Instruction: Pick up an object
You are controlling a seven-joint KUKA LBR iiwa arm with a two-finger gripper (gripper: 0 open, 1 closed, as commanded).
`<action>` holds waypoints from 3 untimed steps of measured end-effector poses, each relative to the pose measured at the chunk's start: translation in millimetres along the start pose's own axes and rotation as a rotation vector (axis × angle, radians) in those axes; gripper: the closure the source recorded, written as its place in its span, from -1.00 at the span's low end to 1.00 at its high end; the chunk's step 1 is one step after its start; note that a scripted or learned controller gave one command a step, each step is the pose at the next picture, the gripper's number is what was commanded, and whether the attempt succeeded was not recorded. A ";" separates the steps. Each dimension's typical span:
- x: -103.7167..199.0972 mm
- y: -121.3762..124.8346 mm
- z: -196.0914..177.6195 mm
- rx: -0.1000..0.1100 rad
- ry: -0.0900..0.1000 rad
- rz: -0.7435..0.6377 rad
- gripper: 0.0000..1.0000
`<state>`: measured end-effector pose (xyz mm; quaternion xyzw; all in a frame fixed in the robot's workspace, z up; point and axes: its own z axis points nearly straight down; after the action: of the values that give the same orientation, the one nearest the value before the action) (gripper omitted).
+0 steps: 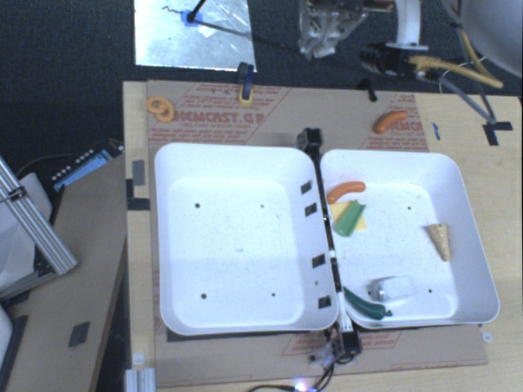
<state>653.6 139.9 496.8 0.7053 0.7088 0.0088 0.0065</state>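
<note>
- Left bin (pixel 176 219): smooth white plastic, shallow, rounded corners.
- Right bin (pixel 458 211): I see a glossy orange sausage (pixel 346 190) at 10 o'clock, a green wedge (pixel 350 218) just below it, a tan cone (pixel 440 239) at 3, and a clear cylinder (pixel 391 287) at 6.
- Pincer (pixel 325 24) hangs at 12 o'clock above the worktop (pixel 270 109); open or closed, I cannot tell. Approach step, I judge: next, descend over one piece.

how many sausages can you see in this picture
2. One sausage lies in the right bin near its left wall; the other sausage lies outside, on the board behind that bin.
</note>
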 end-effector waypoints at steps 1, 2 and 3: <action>75.2 -9.7 109.8 0.029 -0.002 -0.006 1.00; 95.6 11.8 -48.1 0.002 0.003 -0.002 1.00; 95.0 -47.7 -3.0 0.026 -0.002 -0.002 1.00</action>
<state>605.4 234.7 499.1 0.7045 0.7097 -0.0011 -0.0018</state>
